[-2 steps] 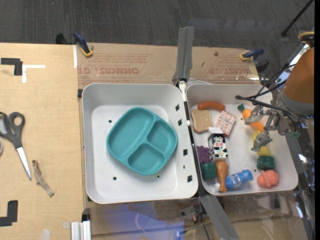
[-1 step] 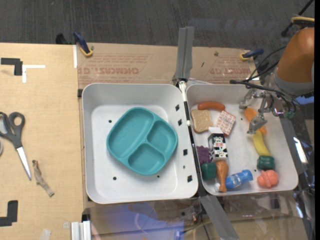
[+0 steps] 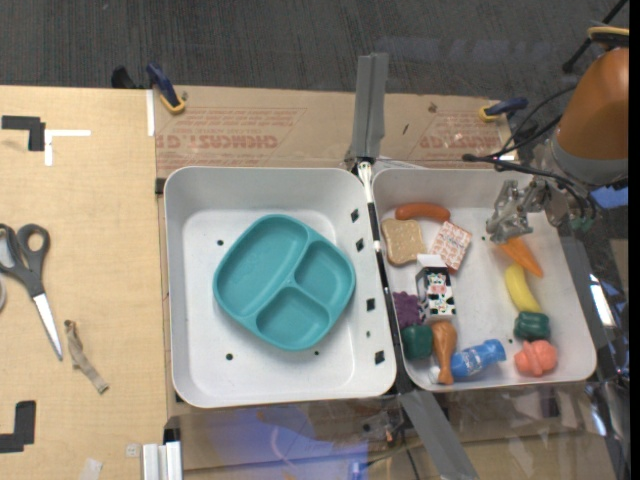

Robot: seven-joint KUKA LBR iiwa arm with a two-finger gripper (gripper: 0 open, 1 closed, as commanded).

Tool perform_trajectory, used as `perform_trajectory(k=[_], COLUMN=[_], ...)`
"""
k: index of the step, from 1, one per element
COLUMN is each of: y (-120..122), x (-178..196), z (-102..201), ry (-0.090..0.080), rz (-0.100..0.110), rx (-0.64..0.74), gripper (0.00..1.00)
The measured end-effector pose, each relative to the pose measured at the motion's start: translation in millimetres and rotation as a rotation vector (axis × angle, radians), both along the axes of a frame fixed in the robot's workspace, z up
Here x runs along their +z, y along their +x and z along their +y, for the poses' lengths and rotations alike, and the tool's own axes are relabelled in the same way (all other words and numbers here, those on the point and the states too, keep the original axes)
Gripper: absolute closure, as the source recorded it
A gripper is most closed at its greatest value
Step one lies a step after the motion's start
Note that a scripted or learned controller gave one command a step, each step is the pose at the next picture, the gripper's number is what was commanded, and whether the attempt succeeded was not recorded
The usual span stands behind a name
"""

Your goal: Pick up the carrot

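Note:
The orange carrot (image 3: 523,256) lies tilted in the right bin (image 3: 580,298), near its far right side. Its upper end reaches up under my gripper (image 3: 507,220). The gripper hangs over the bin's far right corner, right at the carrot's top end. Whether it touches the carrot is unclear. The grey arm with its orange band (image 3: 598,108) comes in from the upper right.
Just below the carrot are a yellow banana (image 3: 519,289), a green pepper (image 3: 531,324) and an orange fruit (image 3: 536,359). A sausage (image 3: 422,211), bread (image 3: 403,240), a pink packet (image 3: 452,245) and a milk carton (image 3: 435,290) lie to its left. The left bin holds a teal divided plate (image 3: 285,283).

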State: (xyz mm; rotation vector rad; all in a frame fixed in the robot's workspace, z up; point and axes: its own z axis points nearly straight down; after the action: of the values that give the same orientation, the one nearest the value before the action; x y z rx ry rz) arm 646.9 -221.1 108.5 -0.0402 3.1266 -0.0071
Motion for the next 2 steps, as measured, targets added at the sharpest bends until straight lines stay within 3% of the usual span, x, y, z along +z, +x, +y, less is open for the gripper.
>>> perform_trajectory(k=[1,2], y=[-36,-132], x=[2,107], z=[-1,29], ry=[0.002,0.002], rz=[0.01,0.012], rx=[0.08,0.249], gripper=[1.0,1.0])
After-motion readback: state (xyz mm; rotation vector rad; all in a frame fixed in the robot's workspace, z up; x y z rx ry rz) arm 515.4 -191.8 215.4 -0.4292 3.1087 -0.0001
